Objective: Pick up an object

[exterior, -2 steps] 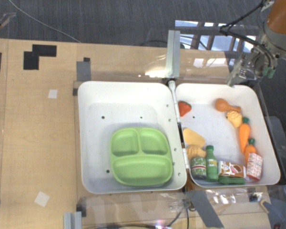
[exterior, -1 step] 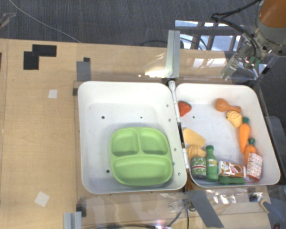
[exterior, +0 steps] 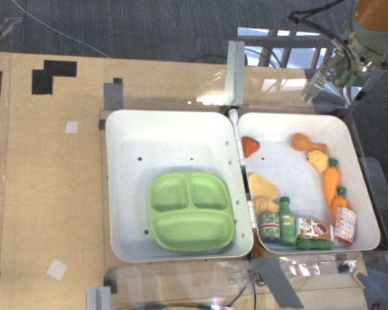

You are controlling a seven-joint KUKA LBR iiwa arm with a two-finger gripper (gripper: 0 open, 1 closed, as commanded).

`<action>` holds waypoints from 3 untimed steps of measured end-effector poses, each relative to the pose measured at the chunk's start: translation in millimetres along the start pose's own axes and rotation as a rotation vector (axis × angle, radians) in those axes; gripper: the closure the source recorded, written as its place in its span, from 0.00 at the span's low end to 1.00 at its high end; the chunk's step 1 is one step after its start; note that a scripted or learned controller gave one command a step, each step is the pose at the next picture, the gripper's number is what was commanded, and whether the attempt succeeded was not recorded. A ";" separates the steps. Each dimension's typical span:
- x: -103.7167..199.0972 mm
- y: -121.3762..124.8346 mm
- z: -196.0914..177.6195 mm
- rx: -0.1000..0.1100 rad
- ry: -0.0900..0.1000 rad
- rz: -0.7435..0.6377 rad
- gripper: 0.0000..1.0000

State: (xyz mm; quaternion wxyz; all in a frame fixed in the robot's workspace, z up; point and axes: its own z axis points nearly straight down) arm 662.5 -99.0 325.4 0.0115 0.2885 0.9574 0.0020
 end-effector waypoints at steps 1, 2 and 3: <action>10.1 14.9 13.9 0.006 0.013 0.079 1.00; 87.0 12.8 48.8 0.007 0.017 0.034 1.00; 84.4 14.1 35.0 0.001 0.007 0.032 1.00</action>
